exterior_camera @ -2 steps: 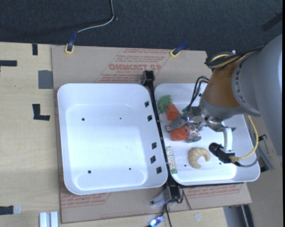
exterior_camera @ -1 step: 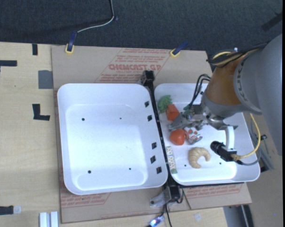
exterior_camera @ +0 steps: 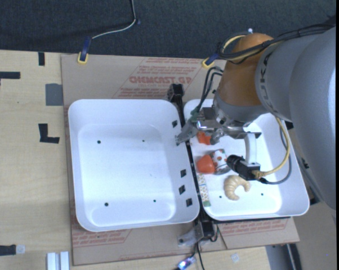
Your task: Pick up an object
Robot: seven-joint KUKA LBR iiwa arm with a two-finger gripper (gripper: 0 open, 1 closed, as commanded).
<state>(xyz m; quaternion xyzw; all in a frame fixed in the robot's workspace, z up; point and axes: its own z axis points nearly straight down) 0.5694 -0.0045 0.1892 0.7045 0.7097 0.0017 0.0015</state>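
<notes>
My gripper hangs low over the left part of the right bin, close to the divider between the bins. A small orange object shows directly beneath it, partly hidden by the gripper body. Just in front lies an orange-red toy with a white piece beside it. A tan croissant-shaped toy rests nearer the bin's front. The arm's orange band and grey body cover the bin's back right.
The left bin stands beside the right one, sharing a divider with black clips. A yellow cable and black connector loop off the wrist above the toys. Cardboard lies under both bins.
</notes>
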